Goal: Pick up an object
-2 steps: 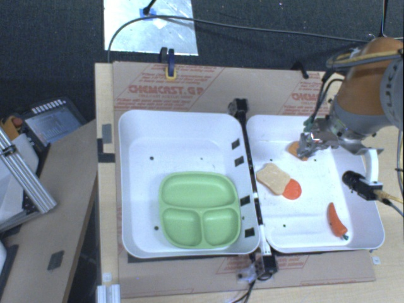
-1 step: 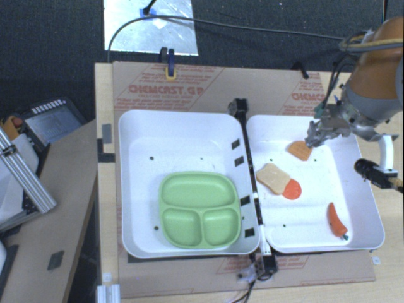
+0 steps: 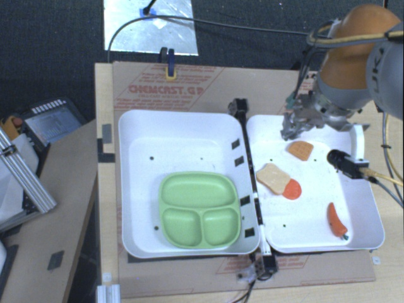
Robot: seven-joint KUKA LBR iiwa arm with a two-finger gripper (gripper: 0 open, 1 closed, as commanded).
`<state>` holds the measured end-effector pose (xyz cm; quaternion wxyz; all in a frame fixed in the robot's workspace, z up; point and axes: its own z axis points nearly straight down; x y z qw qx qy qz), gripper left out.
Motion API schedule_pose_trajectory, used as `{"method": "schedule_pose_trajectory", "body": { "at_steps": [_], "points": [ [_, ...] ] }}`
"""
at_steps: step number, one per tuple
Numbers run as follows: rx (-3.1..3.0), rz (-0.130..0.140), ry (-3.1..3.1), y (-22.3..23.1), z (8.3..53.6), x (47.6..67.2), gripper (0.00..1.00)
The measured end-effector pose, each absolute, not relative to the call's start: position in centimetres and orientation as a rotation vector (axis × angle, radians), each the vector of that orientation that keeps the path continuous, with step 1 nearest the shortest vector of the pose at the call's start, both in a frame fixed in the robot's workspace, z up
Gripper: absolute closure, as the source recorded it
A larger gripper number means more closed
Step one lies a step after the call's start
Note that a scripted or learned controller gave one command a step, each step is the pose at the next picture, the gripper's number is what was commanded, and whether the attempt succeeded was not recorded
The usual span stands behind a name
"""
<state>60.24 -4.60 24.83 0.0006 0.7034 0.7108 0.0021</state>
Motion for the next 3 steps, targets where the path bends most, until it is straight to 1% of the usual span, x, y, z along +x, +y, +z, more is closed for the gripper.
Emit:
{"method": "schedule_pose_trajectory", "body": {
  "at_steps": [1,2,3],
  "points": [
    [2.209,0.007,2.231,0.3,25.4,61.9,1.0],
    [2.21,0.005,2.232,5.3,24.6,64.3,1.0],
    [2.21,0.007,2.232,10.9,24.8,65.1,1.0]
  ]
}}
